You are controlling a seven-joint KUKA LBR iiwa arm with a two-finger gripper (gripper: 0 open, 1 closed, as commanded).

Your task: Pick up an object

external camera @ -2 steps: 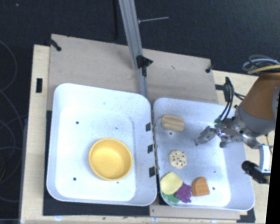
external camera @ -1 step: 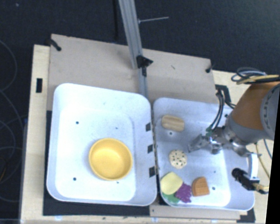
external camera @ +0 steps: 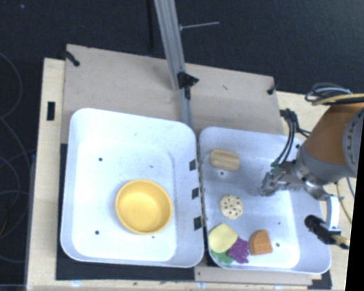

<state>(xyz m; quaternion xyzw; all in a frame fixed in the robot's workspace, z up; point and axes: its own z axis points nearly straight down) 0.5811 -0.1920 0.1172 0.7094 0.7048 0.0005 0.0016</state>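
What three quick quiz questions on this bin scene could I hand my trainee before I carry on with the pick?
1. True or false: the round yellow plastic bowl sits in the same shallow white bin as the round speckled cookie.
2. Which item lies nearest the two-finger gripper? A) tan cylindrical bread roll B) the cookie C) orange-brown wedge-shaped toy
3. Fill in: the small purple toy lies between the pale yellow rounded toy and the ____.

Key
1. False: the bowl is in the left bin, the cookie in the right bin.
2. B
3. Orange-brown wedge.
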